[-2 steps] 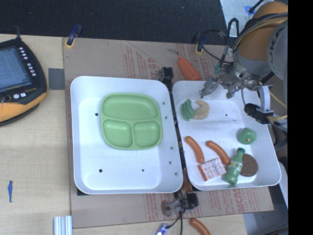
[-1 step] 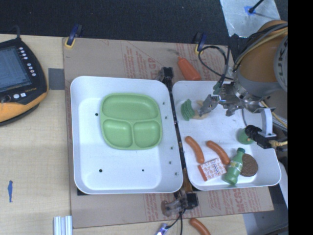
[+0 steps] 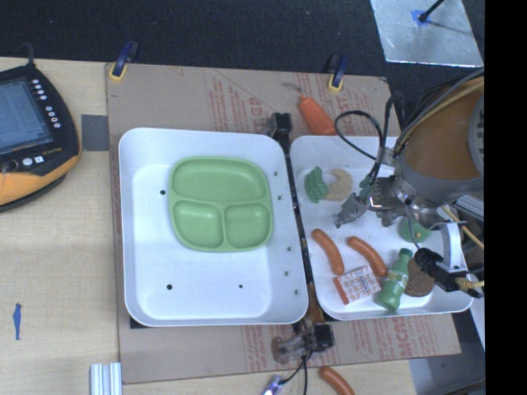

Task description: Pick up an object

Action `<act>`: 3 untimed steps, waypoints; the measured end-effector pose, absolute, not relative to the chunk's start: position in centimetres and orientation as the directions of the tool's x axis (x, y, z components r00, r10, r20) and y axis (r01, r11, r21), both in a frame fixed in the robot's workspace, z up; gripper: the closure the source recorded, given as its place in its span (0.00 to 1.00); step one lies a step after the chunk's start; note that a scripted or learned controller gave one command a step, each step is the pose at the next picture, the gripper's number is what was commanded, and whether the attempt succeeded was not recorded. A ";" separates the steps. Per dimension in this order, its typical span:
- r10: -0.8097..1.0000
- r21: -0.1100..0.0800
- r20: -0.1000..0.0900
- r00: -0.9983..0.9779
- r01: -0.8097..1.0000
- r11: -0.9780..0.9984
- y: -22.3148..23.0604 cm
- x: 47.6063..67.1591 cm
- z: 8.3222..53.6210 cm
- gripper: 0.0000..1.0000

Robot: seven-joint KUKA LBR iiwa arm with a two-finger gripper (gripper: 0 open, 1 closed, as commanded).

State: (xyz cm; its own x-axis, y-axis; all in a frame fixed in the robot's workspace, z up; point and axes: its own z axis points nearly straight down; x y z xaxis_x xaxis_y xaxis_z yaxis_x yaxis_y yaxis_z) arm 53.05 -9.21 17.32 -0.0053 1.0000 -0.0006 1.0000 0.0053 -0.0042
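My gripper (image 3: 349, 213) hangs low over the middle of the right bin (image 3: 329, 150), with the grey arm and its orange band (image 3: 440, 142) coming in from the right. Just left and above it lie a green leafy toy (image 3: 315, 183) and a beige piece (image 3: 338, 184). Below it lie two orange sausages (image 3: 328, 250) (image 3: 366, 255), a red and white packet (image 3: 356, 284), a green bottle (image 3: 394, 281) and a brown item (image 3: 420, 283). I see nothing held in the gripper.
The left bin (image 3: 148, 295) holds a green divided plate (image 3: 221, 202). An orange carrot (image 3: 315, 115) lies on the cardboard behind the right bin, and another orange sausage (image 3: 338, 378) lies in front. A teach pendant (image 3: 29, 138) sits at far left.
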 end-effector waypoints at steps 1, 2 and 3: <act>1.000 -0.005 0.000 -0.006 1.000 0.006 -10.6 51.3 9.7 0.00; 1.000 0.000 -0.005 -0.009 1.000 0.009 -10.9 51.5 11.0 1.00; 1.000 -0.002 -0.004 -0.010 1.000 0.010 -10.8 51.5 10.9 0.00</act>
State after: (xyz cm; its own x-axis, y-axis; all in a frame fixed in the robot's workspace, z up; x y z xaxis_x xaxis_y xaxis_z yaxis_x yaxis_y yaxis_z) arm 51.45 -10.80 10.86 -0.0097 0.9999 -0.0041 1.0000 0.0097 -0.0022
